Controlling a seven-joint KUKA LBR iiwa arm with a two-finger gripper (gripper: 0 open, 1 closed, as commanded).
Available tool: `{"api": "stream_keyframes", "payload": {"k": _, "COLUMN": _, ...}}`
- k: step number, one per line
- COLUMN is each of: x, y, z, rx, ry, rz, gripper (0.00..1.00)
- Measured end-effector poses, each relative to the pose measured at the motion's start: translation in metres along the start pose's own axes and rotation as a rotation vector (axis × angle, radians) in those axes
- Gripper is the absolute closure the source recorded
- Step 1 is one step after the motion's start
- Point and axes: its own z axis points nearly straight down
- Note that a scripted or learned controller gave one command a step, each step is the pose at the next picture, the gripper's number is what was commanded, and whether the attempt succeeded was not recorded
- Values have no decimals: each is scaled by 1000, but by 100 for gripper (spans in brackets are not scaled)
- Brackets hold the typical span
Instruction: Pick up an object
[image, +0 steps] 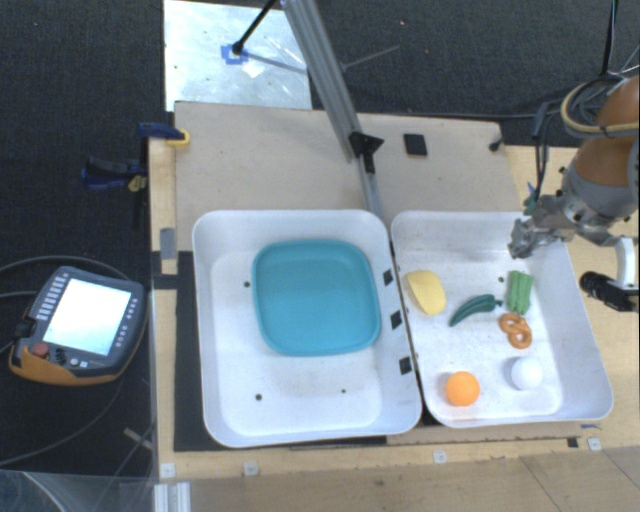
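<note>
Green celery piece is seen just below the end effector; its state cannot be told.

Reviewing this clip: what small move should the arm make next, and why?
Probably a short descent toward the green block. The end effector hovers at the right bin's far edge, just above that block, with nothing seen between its fingers. The pretzel and the green pepper lie farther off.

Tan bench, 2 white bins, black pad
</note>
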Motion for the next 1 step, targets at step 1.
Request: {"api": "stream_keyframes", "payload": {"k": 1, "x": 6, "y": 1, "z": -62, "rx": -1, "ry": 0, "rz": -1, "gripper": 100}}
